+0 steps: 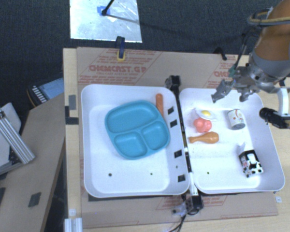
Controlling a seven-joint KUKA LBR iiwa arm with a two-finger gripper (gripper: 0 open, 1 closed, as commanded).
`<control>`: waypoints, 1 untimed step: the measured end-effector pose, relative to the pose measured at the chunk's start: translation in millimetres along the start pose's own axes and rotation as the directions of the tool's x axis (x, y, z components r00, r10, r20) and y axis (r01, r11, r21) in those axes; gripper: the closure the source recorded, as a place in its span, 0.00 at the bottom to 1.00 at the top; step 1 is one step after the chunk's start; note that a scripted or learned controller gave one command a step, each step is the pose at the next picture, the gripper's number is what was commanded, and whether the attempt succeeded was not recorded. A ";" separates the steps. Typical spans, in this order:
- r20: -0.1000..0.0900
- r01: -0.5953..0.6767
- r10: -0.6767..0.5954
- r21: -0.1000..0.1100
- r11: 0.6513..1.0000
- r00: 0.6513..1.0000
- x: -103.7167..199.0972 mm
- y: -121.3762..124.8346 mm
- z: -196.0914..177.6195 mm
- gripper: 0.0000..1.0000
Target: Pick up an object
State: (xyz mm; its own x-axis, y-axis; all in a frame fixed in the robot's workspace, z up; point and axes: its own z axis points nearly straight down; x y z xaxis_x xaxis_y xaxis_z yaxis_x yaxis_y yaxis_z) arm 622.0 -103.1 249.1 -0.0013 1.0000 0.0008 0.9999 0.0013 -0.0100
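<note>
My gripper [230, 92], jaws spread and empty, hangs over the right bin [270, 178]'s far edge, the small can [236, 119] just below toward the near side.

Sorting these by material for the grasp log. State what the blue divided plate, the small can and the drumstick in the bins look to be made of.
Blue divided plate: probably moulded plastic, matte, one even colour with soft rounded ridges.
Small can: possibly metal with a printed label, judging by the greyish rim; too small to be sure.
Drumstick: likely toy plastic, smooth, uniform orange-tan with a slight sheen.
</note>
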 end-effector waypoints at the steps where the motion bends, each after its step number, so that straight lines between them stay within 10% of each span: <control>1: 0.001 0.002 -0.002 -0.011 1.000 1.000 0.1 2.0 -6.8 0.00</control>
State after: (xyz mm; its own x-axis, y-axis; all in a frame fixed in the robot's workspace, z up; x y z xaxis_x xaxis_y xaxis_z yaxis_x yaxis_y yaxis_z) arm 624.1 -103.0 255.9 -0.0032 1.0000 -0.0005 1.0000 0.0032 0.0015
